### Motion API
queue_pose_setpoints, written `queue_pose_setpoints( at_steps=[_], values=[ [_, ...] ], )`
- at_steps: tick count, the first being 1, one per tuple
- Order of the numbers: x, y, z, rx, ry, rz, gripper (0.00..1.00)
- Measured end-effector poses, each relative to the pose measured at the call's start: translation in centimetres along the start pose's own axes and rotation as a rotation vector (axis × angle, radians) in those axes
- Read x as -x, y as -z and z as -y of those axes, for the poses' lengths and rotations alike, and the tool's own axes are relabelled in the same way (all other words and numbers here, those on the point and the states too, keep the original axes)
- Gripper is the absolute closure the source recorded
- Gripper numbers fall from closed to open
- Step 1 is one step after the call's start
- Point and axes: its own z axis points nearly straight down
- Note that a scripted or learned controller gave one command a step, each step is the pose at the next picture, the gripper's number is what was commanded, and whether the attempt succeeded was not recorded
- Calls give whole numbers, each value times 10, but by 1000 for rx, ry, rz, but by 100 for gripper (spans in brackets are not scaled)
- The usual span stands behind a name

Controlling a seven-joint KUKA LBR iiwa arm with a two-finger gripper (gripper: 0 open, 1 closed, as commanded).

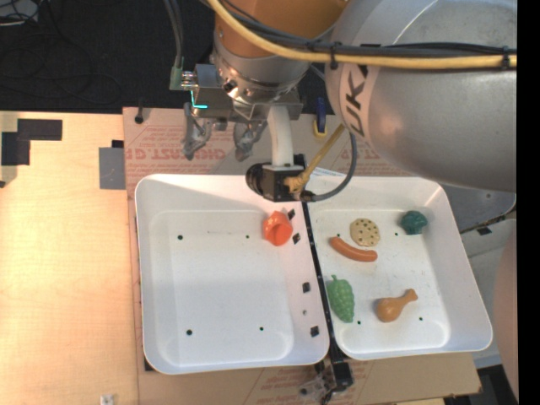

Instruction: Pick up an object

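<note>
Looming closest to the lens, the grey arm [439, 83] fills the upper right, its orange band [278, 7] just above the wrist, and below that the gripper [221, 142] hangs over the brown cardboard past the far rim of the left bin [160, 268]. Its two fingers [196, 137] stand apart with nothing between them, so I'd say the pick is not yet made: this looks like the hover stage before a descent, or a pause between tries. No single target is named, so any of the items would do. An orange piece [277, 228] sits in the left bin, hard against the wall it shares with the right bin [472, 310]. In the right bin lie a round cookie [364, 231], a sausage [354, 250] just below it, a dark teal lump [413, 222] near the far corner, a green bunch of grapes [341, 299] by the dividing wall, and a tan drumstick [395, 305] toward the near side. From where it hangs, the gripper would need to come toward the near side, drop into a bin, centre over one piece and close; the orange one is nearest, though the wall beside it leaves little room for a finger. A black fitting [272, 181] and a yellow cable [325, 154] hide part of the far rim, and I can't tell what the orange piece is meant to be.
</note>
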Motion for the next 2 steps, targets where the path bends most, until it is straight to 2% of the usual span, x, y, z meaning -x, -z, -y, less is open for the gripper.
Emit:
queue_pose_setpoints(
  at_steps=[1, 2],
  values=[
    [-1, 10, 0, -2, 5, 1, 100],
    [1, -52, 68, -8, -3, 3, 100]
  ],
)
